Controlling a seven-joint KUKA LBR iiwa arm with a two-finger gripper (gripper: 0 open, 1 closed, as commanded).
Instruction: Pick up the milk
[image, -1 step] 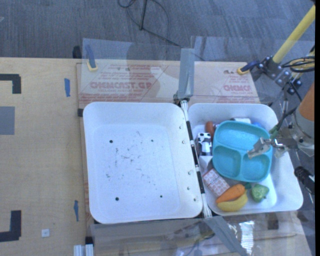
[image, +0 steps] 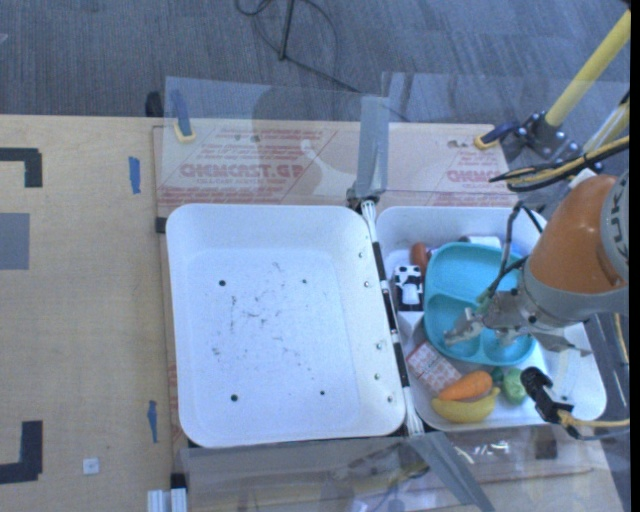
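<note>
The milk (image: 407, 287) is a small carton with black and white cow patches. It lies at the left wall of the right bin (image: 592, 400), beside a turquoise plate (image: 458, 282). My gripper (image: 464, 329) hangs over the near part of that plate, right of the milk and nearer the front, a short way apart from it. Nothing shows held in it. The grey arm with its orange band (image: 580, 240) reaches in from the right and covers the plate's right side.
A red item (image: 420, 255) sits just behind the milk. Along the right bin's front lie a pink checkered packet (image: 432, 367), a carrot (image: 466, 385), a banana (image: 465, 408) and a green piece (image: 513, 384). The left bin (image: 270, 320) adjoins.
</note>
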